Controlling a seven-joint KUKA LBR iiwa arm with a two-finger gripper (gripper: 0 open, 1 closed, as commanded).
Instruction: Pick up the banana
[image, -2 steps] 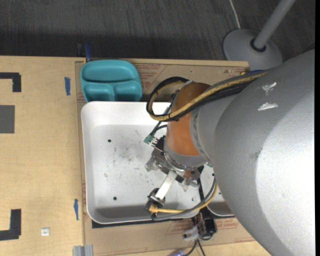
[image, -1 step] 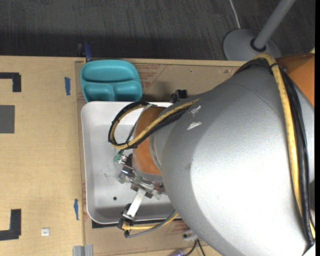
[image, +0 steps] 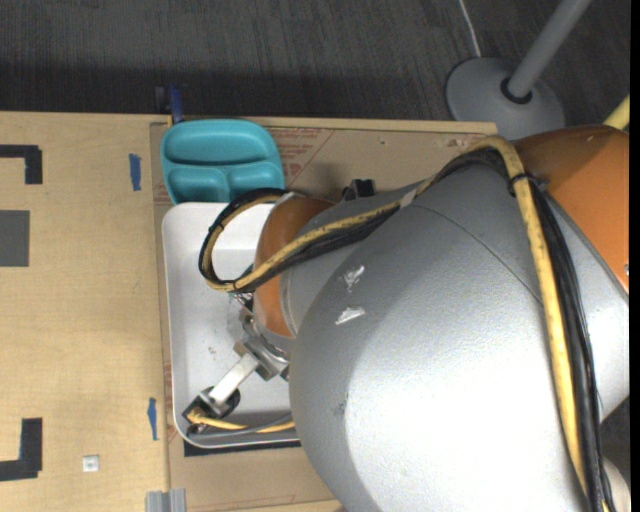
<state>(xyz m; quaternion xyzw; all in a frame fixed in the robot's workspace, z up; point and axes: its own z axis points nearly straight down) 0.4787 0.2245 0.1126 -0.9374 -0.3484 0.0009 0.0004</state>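
Light even, fairly bright, from overhead. Soft sheen on grey arm (image: 430, 350) shell, no hard glare. White bin (image: 185, 300) bright, slightly washed. Floor (image: 300, 50) beyond counter (image: 80, 300) dim. Arm near lens, a little soft.

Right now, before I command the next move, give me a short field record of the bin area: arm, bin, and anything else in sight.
arm: grey with an orange band, reaching in from the right, low over the white bin
white bin: strip on the view's left visible; the rest is under the arm
teal plastic object: at the bin's far end
banana: cannot tell where it lies
bench: brown board
blue tape marks: beside the bin's left edge
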